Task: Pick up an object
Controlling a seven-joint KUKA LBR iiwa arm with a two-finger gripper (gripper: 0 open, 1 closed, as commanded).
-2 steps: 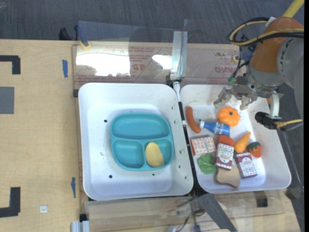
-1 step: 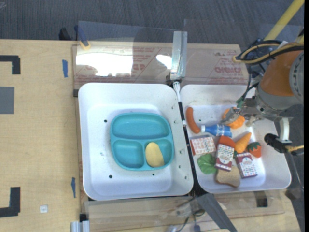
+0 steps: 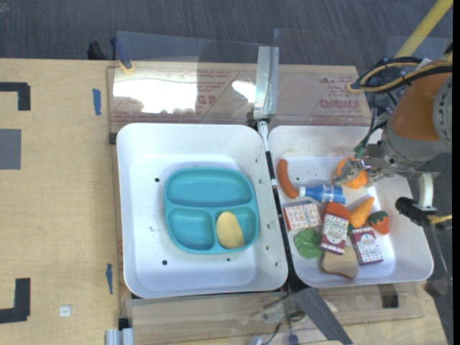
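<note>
We saw the claw [image 3: 352,169] down in the right bin [image 3: 413,268], clamped on a small orange toy [image 3: 353,177]. It looked rounded and glossy, sitting just right of the blue bottle [image 3: 321,192], above the carrot [image 3: 361,211].

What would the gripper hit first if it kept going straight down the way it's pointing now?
Most likely the small orange object directly under the gripper in the right bin; the white bin floor lies beneath it. Depth is hard to judge from this slanted view.
</note>
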